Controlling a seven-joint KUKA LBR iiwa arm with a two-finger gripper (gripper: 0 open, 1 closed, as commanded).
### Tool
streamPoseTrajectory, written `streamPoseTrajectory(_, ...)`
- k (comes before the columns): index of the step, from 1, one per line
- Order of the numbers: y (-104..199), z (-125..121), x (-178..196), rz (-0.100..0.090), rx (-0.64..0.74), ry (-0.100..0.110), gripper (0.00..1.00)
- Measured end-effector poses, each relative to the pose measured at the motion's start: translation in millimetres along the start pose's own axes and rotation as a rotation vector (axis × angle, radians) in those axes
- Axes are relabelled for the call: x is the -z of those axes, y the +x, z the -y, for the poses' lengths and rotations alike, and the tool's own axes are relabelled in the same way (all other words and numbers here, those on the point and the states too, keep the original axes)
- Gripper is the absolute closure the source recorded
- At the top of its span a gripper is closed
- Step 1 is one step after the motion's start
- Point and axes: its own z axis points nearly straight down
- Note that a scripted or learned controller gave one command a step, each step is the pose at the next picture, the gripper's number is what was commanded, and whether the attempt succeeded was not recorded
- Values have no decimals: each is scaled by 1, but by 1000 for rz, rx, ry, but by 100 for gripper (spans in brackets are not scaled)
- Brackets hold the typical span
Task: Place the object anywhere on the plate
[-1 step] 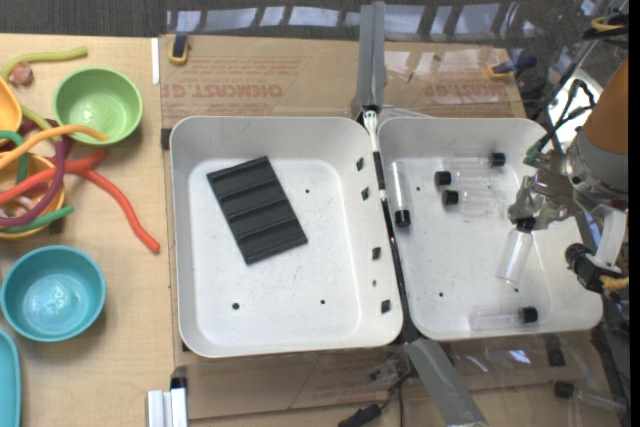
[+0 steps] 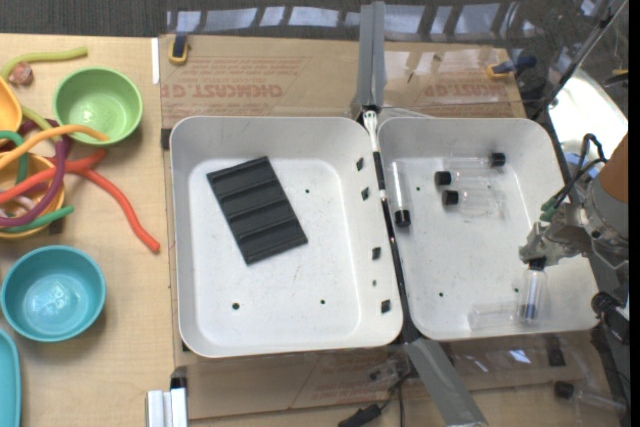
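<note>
A black ribbed plate (image 2: pixel 256 209) lies at a slant in the left bin (image 2: pixel 200 315), towards its upper left. The right bin (image 2: pixel 455 255) holds several clear tubes with black caps. One clear tube (image 2: pixel 530 297) stands almost upright near that bin's lower right corner, its dark top right under my gripper (image 2: pixel 538 257). The gripper hangs low over the right bin's right edge, touching or just above this tube; I cannot make out whether it grips it. Another clear tube (image 2: pixel 492 317) lies flat beside it.
More tubes lie in the right bin: one along its left wall (image 2: pixel 400 197), one at the top (image 2: pixel 478 159), and two black-capped ones (image 2: pixel 446 188) between. Left of the bins are a green bowl (image 2: pixel 97 105), a blue bowl (image 2: pixel 52 293) and coloured cords (image 2: pixel 60 170).
</note>
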Motion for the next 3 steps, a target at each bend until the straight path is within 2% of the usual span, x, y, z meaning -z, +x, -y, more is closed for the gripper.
streamPoseTrajectory(1,-15,-2,-51,0,-122,2,100)
streamPoseTrajectory(2,-17,-3,-51,0,-320,0,100)
streamPoseTrajectory(3,24,-160,-12,2,-370,-2,100)
